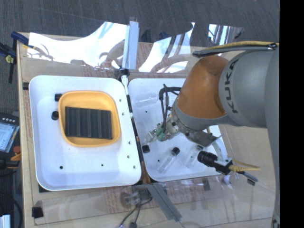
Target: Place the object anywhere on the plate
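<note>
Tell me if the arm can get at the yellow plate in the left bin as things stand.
Probably yes. The yellow plate lies open in the left bin with nothing above it. The arm hangs over the right bin and would only have to cross the rim between them.

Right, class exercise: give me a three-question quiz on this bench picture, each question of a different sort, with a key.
1. True or false: the yellow plate lies in the left bin.
2. Multiple choice: the arm hangs over
A. the left bin
B. the right bin
C. the bare bench in front of the bins
3. Fill in: the dark ribbed insert sits on the ____.

Key: 1 true; 2 B; 3 plate.
</note>
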Motion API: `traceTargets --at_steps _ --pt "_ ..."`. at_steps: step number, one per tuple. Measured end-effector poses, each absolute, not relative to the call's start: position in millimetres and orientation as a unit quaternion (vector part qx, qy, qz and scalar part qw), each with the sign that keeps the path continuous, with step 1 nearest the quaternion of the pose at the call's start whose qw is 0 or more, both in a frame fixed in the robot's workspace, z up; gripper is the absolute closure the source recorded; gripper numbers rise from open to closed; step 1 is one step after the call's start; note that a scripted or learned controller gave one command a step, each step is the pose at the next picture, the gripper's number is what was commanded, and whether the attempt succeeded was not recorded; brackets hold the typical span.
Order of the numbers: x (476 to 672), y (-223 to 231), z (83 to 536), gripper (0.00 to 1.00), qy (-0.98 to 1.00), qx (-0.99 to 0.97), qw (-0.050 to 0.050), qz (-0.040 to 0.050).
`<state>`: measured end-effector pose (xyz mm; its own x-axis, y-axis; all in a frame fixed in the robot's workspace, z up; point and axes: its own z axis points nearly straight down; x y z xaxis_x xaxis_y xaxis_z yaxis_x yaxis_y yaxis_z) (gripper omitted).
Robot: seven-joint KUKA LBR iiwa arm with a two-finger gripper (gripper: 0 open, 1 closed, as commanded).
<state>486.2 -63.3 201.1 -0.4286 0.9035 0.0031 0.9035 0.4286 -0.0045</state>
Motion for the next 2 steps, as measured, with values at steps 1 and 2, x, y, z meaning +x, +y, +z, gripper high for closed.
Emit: traceTargets --at_steps 1,2 --pt "486.2 -63.2 201.1 0.0 -0.845 -0.534 0.002 0.0012" --pt "487.0 -63.8 210.7 1.0 -0.846 -0.534 0.003 0.0016"
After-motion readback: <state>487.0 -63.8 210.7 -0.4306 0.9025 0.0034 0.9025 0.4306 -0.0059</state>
